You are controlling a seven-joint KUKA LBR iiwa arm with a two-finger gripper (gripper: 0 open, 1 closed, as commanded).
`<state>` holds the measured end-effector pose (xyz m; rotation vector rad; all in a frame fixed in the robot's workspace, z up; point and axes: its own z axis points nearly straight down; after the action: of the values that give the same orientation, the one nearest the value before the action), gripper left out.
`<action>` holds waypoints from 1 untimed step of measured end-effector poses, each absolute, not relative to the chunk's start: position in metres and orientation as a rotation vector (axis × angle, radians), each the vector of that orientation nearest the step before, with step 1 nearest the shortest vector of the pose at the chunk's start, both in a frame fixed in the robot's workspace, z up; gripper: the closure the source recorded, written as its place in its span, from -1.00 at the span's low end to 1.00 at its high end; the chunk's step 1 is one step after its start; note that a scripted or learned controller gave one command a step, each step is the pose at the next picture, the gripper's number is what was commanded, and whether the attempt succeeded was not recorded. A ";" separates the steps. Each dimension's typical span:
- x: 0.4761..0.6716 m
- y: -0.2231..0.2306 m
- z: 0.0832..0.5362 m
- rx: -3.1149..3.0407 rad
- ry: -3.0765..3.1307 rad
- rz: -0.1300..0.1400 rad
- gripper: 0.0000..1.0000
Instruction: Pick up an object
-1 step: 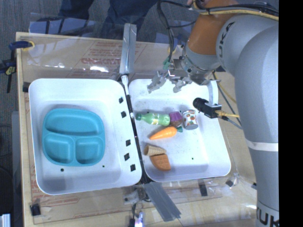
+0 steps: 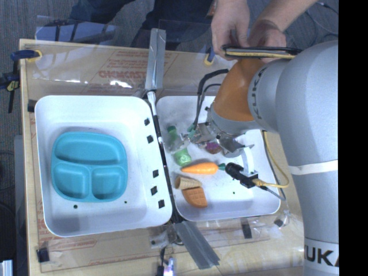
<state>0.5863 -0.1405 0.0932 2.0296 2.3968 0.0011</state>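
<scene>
- Reaching in from the right: big grey arm [image 2: 299, 96] with an orange band [image 2: 238, 94] above the wrist, bent down into the right shallow white bin [image 2: 230, 210].
- Gripper [image 2: 198, 135] down low in the upper middle of that bin, right in among the toys. Apart or together? Cannot tell from this angle, nor whether clamped on anything.
- Just left of the gripper, close to the bin's left wall: a small dark-green bottle-shaped toy [image 2: 172, 133], tilted.
- A little lower, near the gripper: a small bright-green plastic piece [image 2: 183, 157], too small to make out its shape.
- Tucked in under the wrist: a small purple toy piece [image 2: 213, 148], partly hidden.
- Across the middle of the bin, just below the bright-green piece: an orange plastic carrot [image 2: 200, 168], lying flat, pointed end to the left, apart from the gripper.
- Below the carrot, by the left wall: a tan cone-shaped toy [image 2: 187, 182].
- Right beside the cone, toward the bin's near edge: an orange-brown waffle-patterned toy piece [image 2: 195, 196]; touching or not, cannot tell.
- Over in the left shallow white bin [image 2: 46, 114]: a teal plastic divided plate [image 2: 89, 167], flat, three compartments, well apart from the gripper.
- Up beyond the bins: a person's hand [image 2: 233, 22] holding a flat black device [image 2: 259, 52] just above the arm.
</scene>
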 end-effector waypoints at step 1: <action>0.583 -0.137 0.092 2.047 2.421 -0.026 1.00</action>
<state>0.5826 -0.1375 0.0919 2.0467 2.4213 -0.0264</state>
